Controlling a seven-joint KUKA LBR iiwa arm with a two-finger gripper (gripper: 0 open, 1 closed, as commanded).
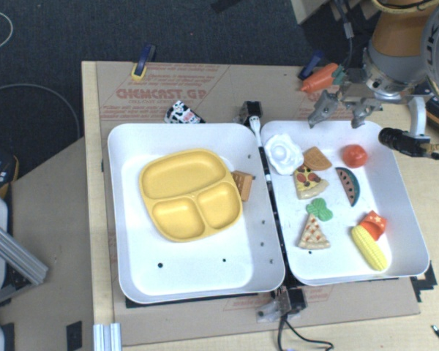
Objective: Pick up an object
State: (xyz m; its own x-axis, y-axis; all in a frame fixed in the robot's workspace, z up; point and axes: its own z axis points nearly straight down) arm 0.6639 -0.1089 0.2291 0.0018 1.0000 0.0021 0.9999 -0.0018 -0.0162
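Camera view: gripper point(346, 113), jaws spread and holding nothing, poised above right bin point(406, 196) far rim, likely staged for descent; nearest candidate, tomato point(355, 155), lies loose just below among toy foods.

Dark blue-grey carpet point(73, 20) fills the upper left of the frame, a thin cable point(0, 20) looping across it, behind the pale wooden table point(205, 82).

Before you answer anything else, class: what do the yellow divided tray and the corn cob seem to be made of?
Yellow divided tray: probably moulded plastic, smooth with a soft sheen and rounded compartment edges. Corn cob: likely toy plastic or rubber, uniformly bright yellow and faintly glossy; too small to be sure.
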